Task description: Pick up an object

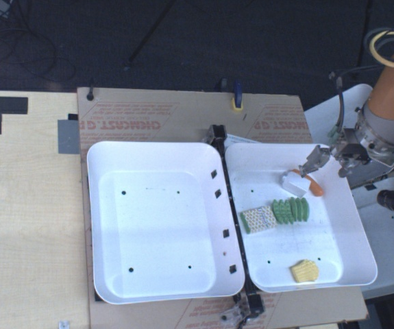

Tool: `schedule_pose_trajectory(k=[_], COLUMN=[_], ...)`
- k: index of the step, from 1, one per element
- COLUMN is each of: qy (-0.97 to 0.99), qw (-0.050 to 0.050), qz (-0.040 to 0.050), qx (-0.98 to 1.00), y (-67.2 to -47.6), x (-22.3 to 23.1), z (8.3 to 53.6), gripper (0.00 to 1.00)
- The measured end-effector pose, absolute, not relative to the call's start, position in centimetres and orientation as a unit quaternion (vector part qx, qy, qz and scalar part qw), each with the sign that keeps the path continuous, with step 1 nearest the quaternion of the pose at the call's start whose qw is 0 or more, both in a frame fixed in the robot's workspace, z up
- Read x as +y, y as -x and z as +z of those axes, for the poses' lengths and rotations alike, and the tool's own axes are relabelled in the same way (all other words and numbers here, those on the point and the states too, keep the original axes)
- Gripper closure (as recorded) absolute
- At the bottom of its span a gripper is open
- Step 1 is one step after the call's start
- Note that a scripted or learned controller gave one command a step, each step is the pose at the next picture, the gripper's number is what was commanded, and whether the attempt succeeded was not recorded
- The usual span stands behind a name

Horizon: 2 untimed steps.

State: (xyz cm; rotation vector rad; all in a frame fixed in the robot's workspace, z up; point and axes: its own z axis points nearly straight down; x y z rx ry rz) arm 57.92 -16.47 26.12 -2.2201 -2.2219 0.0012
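The right bin (361, 252) holds several small objects. A white block (294, 183) lies near its far right side, with a small orange piece (316, 188) touching it on the right. A green ridged object (291, 210) sits at the middle, a speckled white-green block (259, 218) just left of it, and a yellow lump (305, 271) near the front edge. My gripper (329, 164) hangs over the bin's far right part, just right of and above the white block. Its fingers (314, 161) are spread open with nothing between them.
The left bin (101, 252) stands beside the right one, with black clips (225, 234) along the shared wall. Both bins rest on a cardboard sheet (155, 118). A blue-and-yellow clamp (238, 99) stands at the sheet's back edge. Cables hang by the arm at right.
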Motion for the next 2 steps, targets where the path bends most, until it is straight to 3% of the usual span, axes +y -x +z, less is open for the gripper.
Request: schedule_pose_trajectory(k=[1, 2], qy=[0.708, 0.706], qw=[0.005, 0.001], qz=[0.003, 0.0014], qx=[-0.707, -0.708], y=[-54.4, -58.7], x=[-18.8, -21.3], z=[18.8, 12.2], gripper=[0.0, 0.0])
